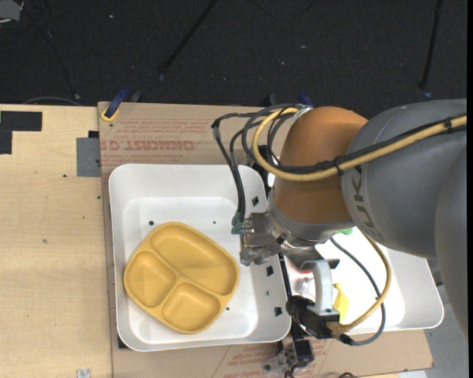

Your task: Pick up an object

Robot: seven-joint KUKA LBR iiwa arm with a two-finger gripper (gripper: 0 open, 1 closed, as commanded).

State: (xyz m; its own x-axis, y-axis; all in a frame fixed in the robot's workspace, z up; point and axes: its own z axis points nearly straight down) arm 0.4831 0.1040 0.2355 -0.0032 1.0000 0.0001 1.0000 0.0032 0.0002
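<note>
Yellow divided plate, with three compartments, lies flat in the left bin, in that bin's near half. It rests tilted in plan, so its largest compartment faces the far right corner. No part of the arm touches it.

In the camera view, the grey arm reaches in from the right. Its orange band hangs over the seam where the two bins meet. The fingers lie somewhere under that wrist, and I cannot tell whether they are spread or closed, or whether anything sits between them. Taken from where the wrist comes down, the plate is off to the view's left, near but apart, with a strip of bare white bin floor between.

On the other side of the wrist is the right bin, much of it covered by the arm. A small yellow piece shows there at the arm's edge, and a green fleck lies a little farther back. Both are too hidden to name.

Both bins rest on a cardboard sheet printed in red. The sheet lies on the pale tabletop, which carries black tape marks well to the left.
</note>
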